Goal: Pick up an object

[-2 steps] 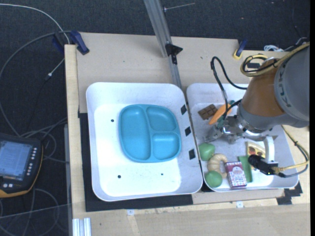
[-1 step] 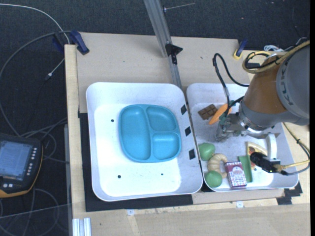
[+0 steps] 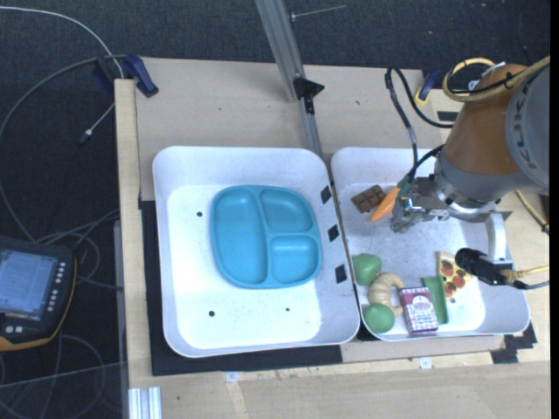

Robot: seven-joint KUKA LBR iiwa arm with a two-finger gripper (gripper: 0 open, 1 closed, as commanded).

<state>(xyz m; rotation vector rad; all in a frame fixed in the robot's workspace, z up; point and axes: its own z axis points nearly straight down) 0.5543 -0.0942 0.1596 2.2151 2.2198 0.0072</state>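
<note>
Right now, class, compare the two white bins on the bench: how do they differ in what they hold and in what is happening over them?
The left bin holds one thing, a blue divided plate lying flat in its middle; the right bin holds several small toy foods, mostly along its near edge. The arm's gripper hangs over the right bin beside an orange carrot, not over the left bin. Both are shallow, white and round-cornered.

Left of the tool you have a blue divided plate [image 3: 265, 247]; far left, off the worktop [image 3: 227, 103], lies a handheld pendant [image 3: 31, 291].
</note>
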